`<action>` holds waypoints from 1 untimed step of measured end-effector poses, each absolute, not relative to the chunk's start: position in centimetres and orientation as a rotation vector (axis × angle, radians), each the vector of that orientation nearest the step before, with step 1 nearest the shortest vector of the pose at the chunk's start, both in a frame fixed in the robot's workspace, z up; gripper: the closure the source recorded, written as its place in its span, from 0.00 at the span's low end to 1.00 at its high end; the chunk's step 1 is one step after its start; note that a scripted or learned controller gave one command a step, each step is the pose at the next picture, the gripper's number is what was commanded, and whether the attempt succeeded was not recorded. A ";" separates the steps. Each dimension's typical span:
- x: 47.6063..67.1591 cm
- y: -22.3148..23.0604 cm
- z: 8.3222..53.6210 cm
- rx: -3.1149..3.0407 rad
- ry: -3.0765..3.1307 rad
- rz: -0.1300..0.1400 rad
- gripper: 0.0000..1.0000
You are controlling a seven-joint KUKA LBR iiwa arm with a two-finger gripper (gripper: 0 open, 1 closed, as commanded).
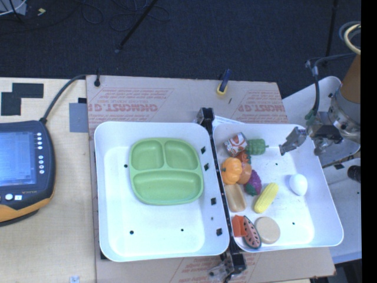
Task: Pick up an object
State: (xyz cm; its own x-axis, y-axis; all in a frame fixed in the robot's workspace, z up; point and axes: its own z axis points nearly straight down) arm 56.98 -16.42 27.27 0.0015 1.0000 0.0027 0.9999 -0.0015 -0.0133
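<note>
near edge of right bin: a watermelon slice toy point(252, 234) and a round tan biscuit-like disc point(268, 229) sit side by side, pretty much touching.
middle of right white plastic bin point(333, 229): yellow corn cob toy point(265, 197), white egg point(298, 184), orange pumpkin toy point(232, 170), purple grape bunch point(253, 182), tan bread roll point(235, 198).
left white bin point(112, 217): green three-compartment plastic tray point(166, 171), roughly centred.
far right corner: grey two-finger gripper point(306, 139) hangs over the rim, fingers spread apart, nothing between them, well apart from the egg.
</note>
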 end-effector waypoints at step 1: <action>57.2 -16.4 27.9 -2.219 -2.220 0.003 0.00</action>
State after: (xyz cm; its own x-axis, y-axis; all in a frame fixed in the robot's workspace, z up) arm 57.16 -16.44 27.86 -0.0001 1.0000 0.0009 1.0000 0.0001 -0.0032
